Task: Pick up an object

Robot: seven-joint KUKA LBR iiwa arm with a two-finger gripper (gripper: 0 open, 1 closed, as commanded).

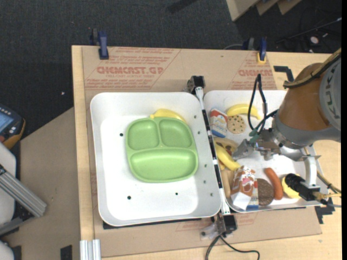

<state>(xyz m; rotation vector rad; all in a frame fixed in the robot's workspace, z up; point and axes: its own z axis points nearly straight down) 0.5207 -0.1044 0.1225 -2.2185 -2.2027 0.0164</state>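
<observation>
Gripper point(255, 145) sits centre-right over the right bin point(274, 96); its grip state you cannot tell. Banana point(225, 157) lies just left, at the bin's left wall: light, smooth, curved. Take it mid-length.

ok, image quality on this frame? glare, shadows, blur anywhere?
Camera view: lighting even, the left shallow white bin bright but not blown out; soft shadow under the green three-compartment plastic plate; the grey arm with orange band looks slightly soft and hides part of the right white bin; small food items there stay readable, the gripper too cluttered to judge.
</observation>
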